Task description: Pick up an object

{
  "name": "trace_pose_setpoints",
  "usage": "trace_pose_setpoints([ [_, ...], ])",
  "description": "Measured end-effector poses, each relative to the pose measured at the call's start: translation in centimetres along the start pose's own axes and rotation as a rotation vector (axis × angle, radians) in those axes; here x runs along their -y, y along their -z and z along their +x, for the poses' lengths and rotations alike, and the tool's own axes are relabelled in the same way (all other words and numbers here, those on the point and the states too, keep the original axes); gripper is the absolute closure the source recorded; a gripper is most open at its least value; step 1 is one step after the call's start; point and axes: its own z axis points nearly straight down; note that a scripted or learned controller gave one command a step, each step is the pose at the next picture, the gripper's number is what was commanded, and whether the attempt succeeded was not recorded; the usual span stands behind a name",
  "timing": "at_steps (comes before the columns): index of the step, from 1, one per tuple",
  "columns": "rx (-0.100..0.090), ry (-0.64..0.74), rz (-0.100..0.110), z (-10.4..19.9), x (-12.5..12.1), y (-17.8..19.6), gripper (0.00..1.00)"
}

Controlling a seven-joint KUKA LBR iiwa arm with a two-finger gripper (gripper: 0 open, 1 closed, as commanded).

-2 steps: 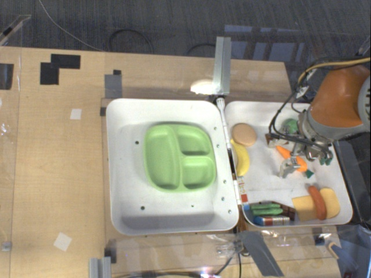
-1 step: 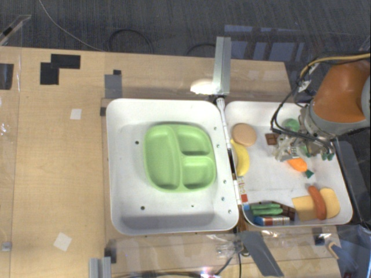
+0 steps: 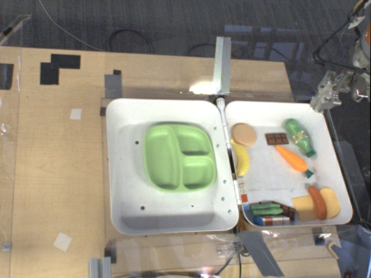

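Note:
The right bin holds several toy foods. A tan round bun and a banana lie by its left wall. A brown chocolate bar, a green bottle and an orange carrot lie toward the far right. A red sausage rests across a yellow cheese block at the near right, beside a flat pack of coloured sticks. My gripper hangs over the bin's far right corner, apart from every object.
A green divided plate sits in the middle of the left bin. An upright metal post stands behind the wall between the bins. Wooden bench top stretches to the left.

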Motion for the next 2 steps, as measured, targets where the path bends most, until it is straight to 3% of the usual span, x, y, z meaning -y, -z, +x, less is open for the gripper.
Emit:
trace_pose_setpoints([
  [1, -0.012, 0.666, -0.008, -0.19, 0.96, -2.51, 1.00],
  [2, -0.008, 1.398, -0.015, -0.40, 0.89, -2.88, 1.00],
])
